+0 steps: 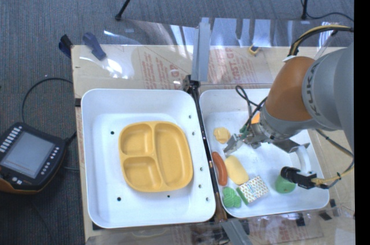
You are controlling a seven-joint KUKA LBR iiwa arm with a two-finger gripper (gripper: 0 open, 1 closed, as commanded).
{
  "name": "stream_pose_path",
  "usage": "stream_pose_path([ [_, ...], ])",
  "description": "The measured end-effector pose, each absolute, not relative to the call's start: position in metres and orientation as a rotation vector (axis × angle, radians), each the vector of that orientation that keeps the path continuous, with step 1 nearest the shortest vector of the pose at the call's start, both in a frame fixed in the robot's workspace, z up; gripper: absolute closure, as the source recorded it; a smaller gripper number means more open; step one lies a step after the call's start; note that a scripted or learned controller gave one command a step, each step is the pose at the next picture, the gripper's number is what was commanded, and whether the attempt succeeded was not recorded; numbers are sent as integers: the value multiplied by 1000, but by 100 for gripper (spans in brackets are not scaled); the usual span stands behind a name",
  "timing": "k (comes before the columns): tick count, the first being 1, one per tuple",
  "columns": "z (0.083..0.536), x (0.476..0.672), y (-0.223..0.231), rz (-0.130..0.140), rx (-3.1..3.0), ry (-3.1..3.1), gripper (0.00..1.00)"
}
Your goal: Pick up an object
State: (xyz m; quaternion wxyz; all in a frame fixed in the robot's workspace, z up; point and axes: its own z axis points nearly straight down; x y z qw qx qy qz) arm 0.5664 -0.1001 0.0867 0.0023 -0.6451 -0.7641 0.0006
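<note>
- Well inside the right bin point(222, 105), the gripper point(230, 145) hangs low over the left half, its tip slanting towards the divider between the two bins.
- Whether it is spread or closed cannot be told from this slant, nor whether it touches anything.
- A small pale yellow piece point(221, 134) lies just beside the tip, on the far side of it and close to the bin's left wall.
- A larger pale yellow piece point(236, 170) lies just on the near side of the gripper, with a red sausage point(219, 167) alongside it, hard by the left wall.
- Nearer the front rim sit a green leafy toy point(231, 197) and a patterned box point(252, 189), just beside each other, the box lying askew.
- A round green piece point(282, 184) lies towards the front right corner.
- Bare white floor runs across the far part of this bin, beyond the gripper.
- The left bin point(98, 122) holds a yellow divided plate point(156, 155) at its middle, well apart from the gripper.
</note>
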Motion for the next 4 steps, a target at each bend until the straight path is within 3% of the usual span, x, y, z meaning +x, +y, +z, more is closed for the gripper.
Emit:
stream_pose_path([
  [1,86,527,-95,3,-1984,-2428,0],
  [2,86,527,-95,3,-1985,-2429,0],
  [3,86,474,-96,4,-1913,-2484,0],
  [4,94,474,-96,4,-1916,-2477,100],
])
